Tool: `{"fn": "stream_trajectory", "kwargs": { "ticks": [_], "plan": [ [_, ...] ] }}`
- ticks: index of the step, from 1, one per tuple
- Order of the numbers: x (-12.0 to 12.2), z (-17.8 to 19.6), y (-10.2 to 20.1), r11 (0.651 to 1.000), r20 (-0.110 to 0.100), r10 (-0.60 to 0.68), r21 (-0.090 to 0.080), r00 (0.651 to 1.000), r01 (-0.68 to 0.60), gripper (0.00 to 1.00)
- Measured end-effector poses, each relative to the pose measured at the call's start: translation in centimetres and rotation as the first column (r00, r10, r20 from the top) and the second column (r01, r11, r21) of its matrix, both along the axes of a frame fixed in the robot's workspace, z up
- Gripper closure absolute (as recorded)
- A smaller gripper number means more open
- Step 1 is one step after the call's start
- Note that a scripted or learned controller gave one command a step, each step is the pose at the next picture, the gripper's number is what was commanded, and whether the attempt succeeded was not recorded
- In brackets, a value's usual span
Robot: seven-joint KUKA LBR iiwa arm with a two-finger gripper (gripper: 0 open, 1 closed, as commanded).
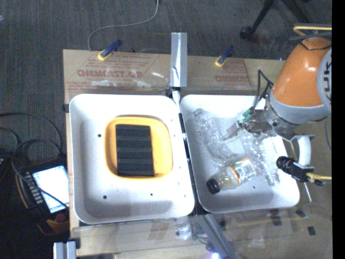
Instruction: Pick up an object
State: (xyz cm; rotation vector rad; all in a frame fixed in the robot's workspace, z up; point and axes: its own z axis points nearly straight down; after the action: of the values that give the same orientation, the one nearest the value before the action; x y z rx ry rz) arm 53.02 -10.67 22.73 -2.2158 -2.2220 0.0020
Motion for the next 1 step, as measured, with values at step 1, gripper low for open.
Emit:
{"fn": "stream_trajectory", "kwargs": {
  "ticks": [1],
  "plan": [
    [0.67,-4.57,0.32,0.999,-0.001,0.036,-0.001,0.999,-0.036,0.00]
  ]
}}
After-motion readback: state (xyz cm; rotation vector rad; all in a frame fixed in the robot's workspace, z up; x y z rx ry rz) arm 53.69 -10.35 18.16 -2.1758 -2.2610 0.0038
